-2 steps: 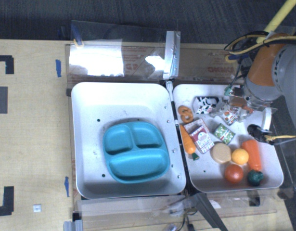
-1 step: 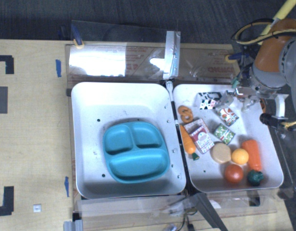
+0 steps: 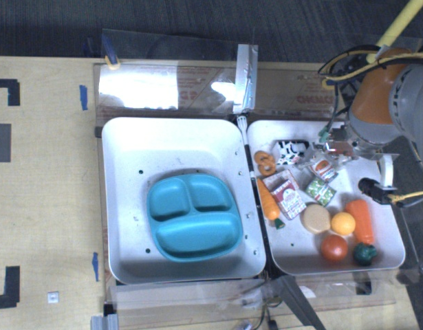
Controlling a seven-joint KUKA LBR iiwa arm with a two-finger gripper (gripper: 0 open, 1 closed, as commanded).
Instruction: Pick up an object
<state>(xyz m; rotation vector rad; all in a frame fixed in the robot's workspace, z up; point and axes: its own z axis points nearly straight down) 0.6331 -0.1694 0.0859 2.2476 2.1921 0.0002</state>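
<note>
While the grey arm (image 3: 404, 102) with its orange band reaches in from the right, its gripper (image 3: 333, 145) hangs over the far part of the right bin (image 3: 390, 253), just above the clutter of toy food. Whether its fingers are spread or pressed together I cannot tell, since the metal parts blur into the packets beneath them; nothing is plainly seen between them.

Two white bins sit side by side on the wooden bench (image 3: 39, 184). The left bin (image 3: 122, 143) holds a blue divided plate (image 3: 194, 215), lying flat near the middle and toward the near side.

The right bin holds everything that could be picked up. At its far left lies a small pretzel (image 3: 265, 162), with a black-and-white cow-patterned item (image 3: 289, 151) just to its right. A carrot (image 3: 269, 203) lies along the bin's left wall, and a red-and-white packet (image 3: 287, 196) is just beside it. A small green-and-white carton (image 3: 320, 191) sits right of that packet, close under the gripper. Nearer, a tan bun (image 3: 316, 218) touches an orange ball (image 3: 342, 223). A red tomato (image 3: 334, 248) lies at the near edge, with a dark green piece (image 3: 364, 254) to its right. A long orange-red piece (image 3: 362, 220) lies right of the orange ball, against it.

A clear plastic sheet (image 3: 170, 81) lies on the bench beyond the left bin.
</note>
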